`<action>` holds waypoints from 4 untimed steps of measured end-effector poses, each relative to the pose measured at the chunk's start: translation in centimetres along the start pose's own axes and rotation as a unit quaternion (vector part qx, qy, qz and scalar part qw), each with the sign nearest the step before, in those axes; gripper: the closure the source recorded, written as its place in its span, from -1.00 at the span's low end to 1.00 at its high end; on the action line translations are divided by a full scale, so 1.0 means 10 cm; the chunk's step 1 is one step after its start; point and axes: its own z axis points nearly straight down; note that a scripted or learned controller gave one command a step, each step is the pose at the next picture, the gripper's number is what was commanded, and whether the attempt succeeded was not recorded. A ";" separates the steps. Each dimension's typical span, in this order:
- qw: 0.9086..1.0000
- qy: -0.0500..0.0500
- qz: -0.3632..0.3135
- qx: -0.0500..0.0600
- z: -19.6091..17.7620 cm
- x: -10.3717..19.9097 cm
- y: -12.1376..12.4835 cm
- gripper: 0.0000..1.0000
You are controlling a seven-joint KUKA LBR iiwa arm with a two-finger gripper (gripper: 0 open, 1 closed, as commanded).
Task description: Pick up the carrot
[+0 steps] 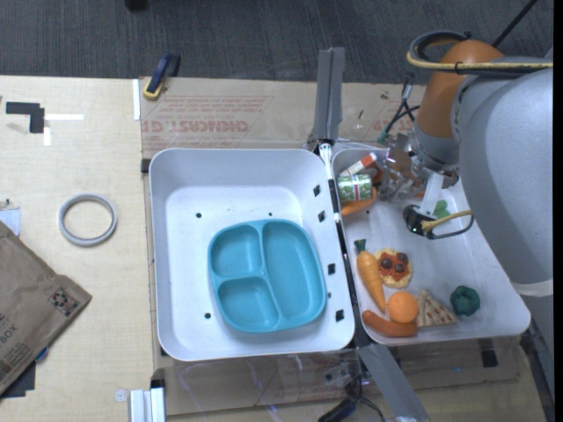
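The carrot [369, 276] is orange with a green top and lies lengthwise along the left wall of the right bin [493, 275], toward the front. My gripper [395, 172] hangs over the back of that bin, well behind the carrot and next to a green-labelled can [355, 187]. Nothing shows between the gripper and the carrot except bare bin floor.
A small pizza [395, 268], an orange ball [403, 307], a sausage [387, 325], a sandwich wedge [434, 310] and a green broccoli piece [465, 300] crowd the carrot's right and front. The left bin [176, 236] holds a blue divided plate [266, 275]. A tape ring [88, 219] lies on the bench.
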 end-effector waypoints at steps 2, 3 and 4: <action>0.998 0.002 -0.057 -0.003 -0.98 -0.70 -0.36 -1.00; 1.000 0.002 0.018 -0.003 -0.19 -0.33 -0.43 -1.00; 0.994 0.002 0.110 -0.001 -0.02 -0.28 -0.73 -1.00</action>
